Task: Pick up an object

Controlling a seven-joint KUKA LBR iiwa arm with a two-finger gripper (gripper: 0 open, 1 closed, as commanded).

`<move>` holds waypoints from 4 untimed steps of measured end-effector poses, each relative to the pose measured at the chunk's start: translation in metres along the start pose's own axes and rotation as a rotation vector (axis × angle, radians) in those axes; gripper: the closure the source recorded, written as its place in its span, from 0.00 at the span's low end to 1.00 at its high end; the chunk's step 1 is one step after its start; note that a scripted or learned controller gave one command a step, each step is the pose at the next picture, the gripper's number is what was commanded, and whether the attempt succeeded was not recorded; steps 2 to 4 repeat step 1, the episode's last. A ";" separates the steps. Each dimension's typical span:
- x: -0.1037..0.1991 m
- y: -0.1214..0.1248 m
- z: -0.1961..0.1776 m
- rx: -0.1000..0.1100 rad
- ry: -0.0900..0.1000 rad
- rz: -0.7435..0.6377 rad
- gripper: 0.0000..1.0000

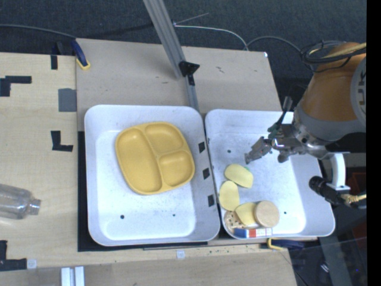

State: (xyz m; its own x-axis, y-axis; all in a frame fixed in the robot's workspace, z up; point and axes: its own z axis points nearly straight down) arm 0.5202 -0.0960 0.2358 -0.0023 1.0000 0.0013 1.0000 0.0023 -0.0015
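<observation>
Grey arm (pixel 333 109) with a broad orange band, black cables looped on top, a dark metal tool (pixel 257 154), white bracket with black fitting below.

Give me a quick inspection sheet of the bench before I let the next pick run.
Surface: bench bearing left bin and right bin.
Job's things: yellow divided plate in left bin; yellow pieces and a round wooden piece near the right bin's front.
Clutter: clear bottle at far left.
Gripper: gripper over right bin, above the pieces; nothing seen held.
Cables: thin cable behind the bench.
Surroundings: slanted metal pole, dark floor.
</observation>
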 end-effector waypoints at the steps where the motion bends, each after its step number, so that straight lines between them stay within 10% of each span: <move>1: 0.087 -0.032 0.048 0.007 0.002 -0.005 0.00; 4: 0.087 -0.032 0.048 0.007 0.002 -0.005 0.00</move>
